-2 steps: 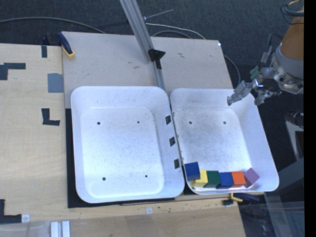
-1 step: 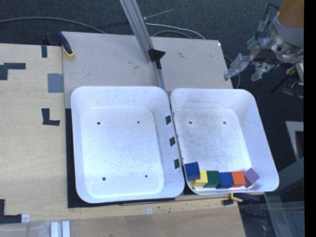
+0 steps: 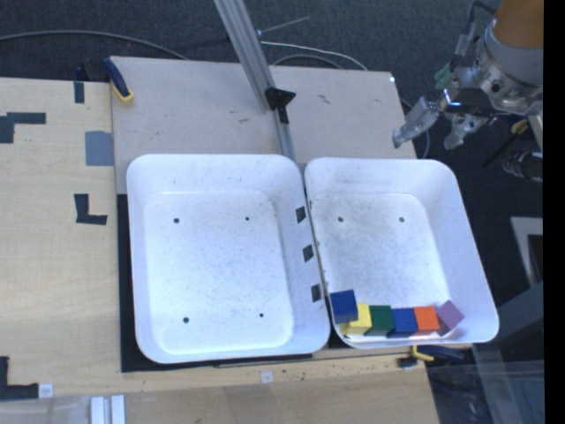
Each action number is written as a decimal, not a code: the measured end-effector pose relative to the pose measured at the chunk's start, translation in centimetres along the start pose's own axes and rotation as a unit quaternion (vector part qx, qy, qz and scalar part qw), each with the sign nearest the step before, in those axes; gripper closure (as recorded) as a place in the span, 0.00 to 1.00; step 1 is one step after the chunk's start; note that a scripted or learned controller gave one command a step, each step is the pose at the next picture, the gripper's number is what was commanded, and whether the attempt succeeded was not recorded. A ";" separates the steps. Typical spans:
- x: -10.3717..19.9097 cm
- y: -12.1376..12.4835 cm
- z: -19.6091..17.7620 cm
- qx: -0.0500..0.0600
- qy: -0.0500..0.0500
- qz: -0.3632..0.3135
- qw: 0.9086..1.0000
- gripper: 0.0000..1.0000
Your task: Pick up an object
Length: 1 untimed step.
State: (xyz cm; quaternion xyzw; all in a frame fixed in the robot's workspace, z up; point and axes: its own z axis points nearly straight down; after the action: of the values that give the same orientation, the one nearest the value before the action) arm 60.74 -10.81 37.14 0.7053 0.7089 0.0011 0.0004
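Several small coloured blocks lie in a row along the near wall of the right bin (image 3: 459, 203): a blue block (image 3: 343, 306) on top of a yellow one (image 3: 357, 322), then a green block (image 3: 380, 318), another blue block (image 3: 404, 321), an orange block (image 3: 426, 319) and a purple block (image 3: 449, 314). My gripper (image 3: 436, 126) hangs high beyond the right bin's far right corner, well away from the blocks. Its two fingers are spread apart with nothing between them.
The left bin (image 3: 141, 237) sits beside the right one. A slanted metal pole (image 3: 247, 42) rises behind the bins. A yellow-and-blue clamp (image 3: 117, 79) lies at the far left of the board. Cables run across the dark floor behind.
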 end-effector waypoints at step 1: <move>-2.9 -7.2 0.2 0.002 -0.001 0.004 1.000 0.00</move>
State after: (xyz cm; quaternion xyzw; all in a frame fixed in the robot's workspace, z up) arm 53.52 -13.70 36.94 0.7081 0.7061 -0.0008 -0.0004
